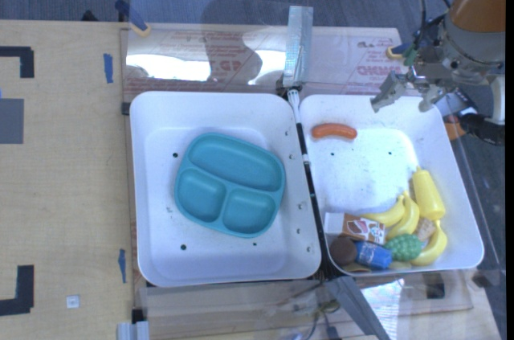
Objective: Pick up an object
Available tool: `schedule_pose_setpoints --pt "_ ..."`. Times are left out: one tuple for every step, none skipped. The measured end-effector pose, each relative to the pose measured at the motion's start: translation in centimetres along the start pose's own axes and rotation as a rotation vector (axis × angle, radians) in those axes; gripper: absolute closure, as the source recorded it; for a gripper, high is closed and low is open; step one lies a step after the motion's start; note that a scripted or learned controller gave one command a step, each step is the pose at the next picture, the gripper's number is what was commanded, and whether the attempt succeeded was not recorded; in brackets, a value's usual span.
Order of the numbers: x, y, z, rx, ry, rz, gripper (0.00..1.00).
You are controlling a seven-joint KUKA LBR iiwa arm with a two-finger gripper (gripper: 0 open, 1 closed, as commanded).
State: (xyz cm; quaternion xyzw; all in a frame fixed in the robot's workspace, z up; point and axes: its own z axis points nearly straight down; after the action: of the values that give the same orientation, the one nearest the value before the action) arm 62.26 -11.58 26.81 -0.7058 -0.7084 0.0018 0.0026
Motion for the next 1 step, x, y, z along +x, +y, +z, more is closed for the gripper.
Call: schedule_pose_setpoints --pt "-1.05 4.32 16.92 0.000 0.001 0.076 0.00"
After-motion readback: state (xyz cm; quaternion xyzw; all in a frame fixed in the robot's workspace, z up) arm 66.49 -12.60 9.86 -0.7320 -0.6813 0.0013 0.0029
